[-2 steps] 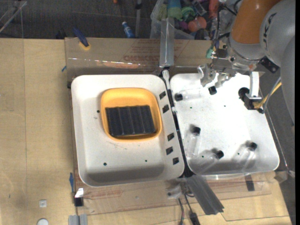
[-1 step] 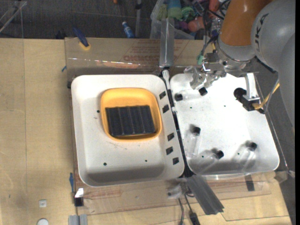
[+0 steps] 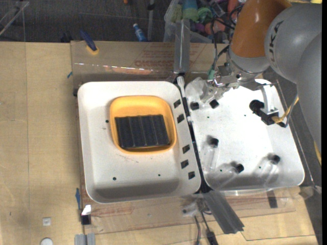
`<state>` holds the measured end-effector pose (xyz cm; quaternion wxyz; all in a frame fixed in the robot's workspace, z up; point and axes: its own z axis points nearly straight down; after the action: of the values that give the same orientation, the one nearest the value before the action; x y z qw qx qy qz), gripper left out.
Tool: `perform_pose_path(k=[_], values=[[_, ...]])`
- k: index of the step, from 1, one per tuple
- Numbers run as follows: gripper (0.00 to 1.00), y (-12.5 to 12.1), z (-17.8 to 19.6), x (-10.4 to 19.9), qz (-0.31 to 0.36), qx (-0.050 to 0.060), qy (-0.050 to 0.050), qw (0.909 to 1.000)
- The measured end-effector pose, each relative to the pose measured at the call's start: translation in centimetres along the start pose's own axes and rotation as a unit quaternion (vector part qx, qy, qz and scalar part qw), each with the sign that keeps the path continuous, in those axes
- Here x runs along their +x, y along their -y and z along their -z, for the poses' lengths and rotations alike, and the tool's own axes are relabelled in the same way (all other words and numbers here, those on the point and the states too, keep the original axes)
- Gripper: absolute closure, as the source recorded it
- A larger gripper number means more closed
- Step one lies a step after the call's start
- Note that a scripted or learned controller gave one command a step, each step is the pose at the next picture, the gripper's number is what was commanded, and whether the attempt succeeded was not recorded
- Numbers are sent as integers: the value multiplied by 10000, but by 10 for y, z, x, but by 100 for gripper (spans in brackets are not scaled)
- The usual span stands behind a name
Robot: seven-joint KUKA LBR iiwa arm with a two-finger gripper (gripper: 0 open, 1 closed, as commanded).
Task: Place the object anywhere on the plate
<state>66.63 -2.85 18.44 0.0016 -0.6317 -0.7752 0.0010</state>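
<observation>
the dark ribbed block [image 3: 142, 131] already lies flat on the orange plate [image 3: 116, 107] in the left bin [image 3: 94, 152]. it looks rigid, light and grippable across its narrow sides. end effector [image 3: 220, 83] over the right bin [image 3: 291, 157]; grip state cannot be told.

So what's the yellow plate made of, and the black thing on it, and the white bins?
The yellow plate looks like smooth plastic: even colour, rounded raised rim, soft glow. The black ribbed block on it looks matte, perhaps rubber or plastic; it hardly shines, so I can't be sure. The white bins seem like glossy moulded plastic, with rounded corners and bright glare in the right bin.
</observation>
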Motion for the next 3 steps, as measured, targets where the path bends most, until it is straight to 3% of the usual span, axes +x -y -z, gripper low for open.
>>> perform_pose_path(k=[1,2,3], values=[[100,-4,1,20,411,-8,2,9992],[0,-5,1,20,411,-10,3,9992],[0,5,49,-29,1001,-41,23,9950]])
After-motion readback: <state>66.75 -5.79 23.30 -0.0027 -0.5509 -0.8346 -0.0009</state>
